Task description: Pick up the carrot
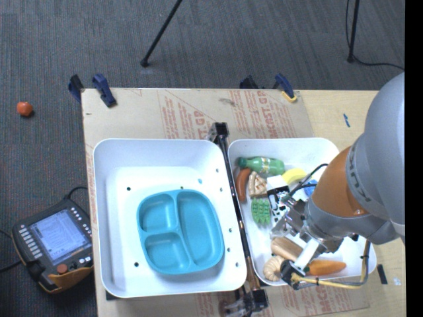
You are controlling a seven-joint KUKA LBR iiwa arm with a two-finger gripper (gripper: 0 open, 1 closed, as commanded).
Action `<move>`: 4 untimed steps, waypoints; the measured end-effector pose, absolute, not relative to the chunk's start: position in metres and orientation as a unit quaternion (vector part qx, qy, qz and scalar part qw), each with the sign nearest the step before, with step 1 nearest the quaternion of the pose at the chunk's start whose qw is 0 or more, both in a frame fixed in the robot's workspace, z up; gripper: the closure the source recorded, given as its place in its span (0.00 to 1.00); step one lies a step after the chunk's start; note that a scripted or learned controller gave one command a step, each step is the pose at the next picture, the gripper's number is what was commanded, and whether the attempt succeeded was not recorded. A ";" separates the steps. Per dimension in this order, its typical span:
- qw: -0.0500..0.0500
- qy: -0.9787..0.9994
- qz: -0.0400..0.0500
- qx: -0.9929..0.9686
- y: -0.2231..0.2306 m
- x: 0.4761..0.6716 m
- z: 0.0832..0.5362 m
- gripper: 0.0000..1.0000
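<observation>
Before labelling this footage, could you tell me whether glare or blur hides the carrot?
Camera view: lighting is even, with no glare on the right bin; the carrot reads sharp enough, though the arm crowds its left end.

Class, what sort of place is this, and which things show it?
Probably a robotics lab: a robot arm reaches into a white bin, a teach pendant lies on the carpet, and blue clamps grip the bench board.

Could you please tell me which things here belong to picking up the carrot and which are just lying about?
Belongs to the job:
carrot, at the near edge of the right bin
gripper, over that bin

Just lying about:
green bottle in the right bin
blue divided plate in the left bin
small orange ball on the floor
</observation>
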State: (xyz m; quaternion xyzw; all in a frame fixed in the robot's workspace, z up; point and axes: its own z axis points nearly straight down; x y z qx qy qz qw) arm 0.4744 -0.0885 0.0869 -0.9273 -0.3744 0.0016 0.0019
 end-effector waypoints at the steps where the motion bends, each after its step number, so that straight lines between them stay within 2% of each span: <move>1: 0.001 -0.311 0.001 -0.950 -0.085 0.475 0.087 1.00; 2: 0.000 -0.243 -0.001 -0.970 -0.083 0.476 0.088 1.00; 3: -0.001 -0.366 -0.003 -0.931 -0.166 0.478 0.089 1.00; 4: 0.002 -0.345 0.001 -0.938 -0.094 0.475 0.087 1.00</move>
